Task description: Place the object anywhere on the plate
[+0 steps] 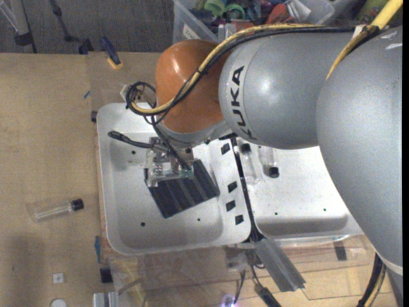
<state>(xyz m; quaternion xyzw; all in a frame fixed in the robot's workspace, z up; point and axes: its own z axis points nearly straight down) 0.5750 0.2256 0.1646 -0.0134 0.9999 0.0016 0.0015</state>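
My gripper [163, 166] hangs low over the left white bin [128, 229], under the orange band of the arm. Directly beside it, to its lower right, a dark ribbed rectangular plate [186, 190] lies tilted on the bin floor. The gripper's lower end overlaps the plate's upper left corner, and its body hides whatever is beneath it. A small clear vial with a dark cap [269, 166] lies in the right bin [300, 216], close to the divider.
The big grey arm covers the upper right of the view and much of the right bin. Another clear vial with a black cap [55, 208] lies on the bench left of the bins. A tub of colourful items [255, 2] stands behind.
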